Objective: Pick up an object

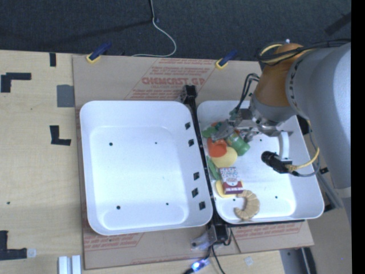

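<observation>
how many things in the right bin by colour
green: 2, one near the gripper, one beside it
orange-red: 1
yellow: 1
red and white packet: 1
tan croissant: 1
total: 6 that I can tell apart; the pile overlaps

- Bench: light wood surface bearing black tape marks.
- Cardboard sheet lies flat on it, held by two blue-and-yellow clamps.
- Two white bins rest side by side on the cardboard.

Grey arm from right, end effector lowered
</observation>
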Controlling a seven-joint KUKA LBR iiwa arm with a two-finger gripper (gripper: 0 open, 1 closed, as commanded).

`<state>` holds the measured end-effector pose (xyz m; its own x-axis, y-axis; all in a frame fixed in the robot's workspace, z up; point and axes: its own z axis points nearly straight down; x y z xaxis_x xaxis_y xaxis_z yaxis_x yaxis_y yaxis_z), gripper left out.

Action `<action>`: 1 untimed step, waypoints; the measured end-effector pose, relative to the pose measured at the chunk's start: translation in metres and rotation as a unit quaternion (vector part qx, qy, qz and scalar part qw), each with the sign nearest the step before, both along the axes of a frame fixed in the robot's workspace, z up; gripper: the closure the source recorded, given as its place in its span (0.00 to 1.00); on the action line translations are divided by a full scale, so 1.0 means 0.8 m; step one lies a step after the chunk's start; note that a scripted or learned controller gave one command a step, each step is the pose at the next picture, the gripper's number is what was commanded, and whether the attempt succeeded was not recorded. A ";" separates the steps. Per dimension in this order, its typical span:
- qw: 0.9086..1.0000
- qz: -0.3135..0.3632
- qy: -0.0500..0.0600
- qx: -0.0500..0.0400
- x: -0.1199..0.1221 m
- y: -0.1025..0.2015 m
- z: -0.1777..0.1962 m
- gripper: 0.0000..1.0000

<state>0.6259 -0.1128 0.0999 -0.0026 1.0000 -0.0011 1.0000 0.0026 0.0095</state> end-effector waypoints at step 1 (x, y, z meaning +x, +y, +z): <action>1.000 0.000 0.001 0.000 0.031 0.008 -0.016 0.00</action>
<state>0.6510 -0.1063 0.0868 -0.0020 1.0000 -0.0005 1.0000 0.0020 0.0070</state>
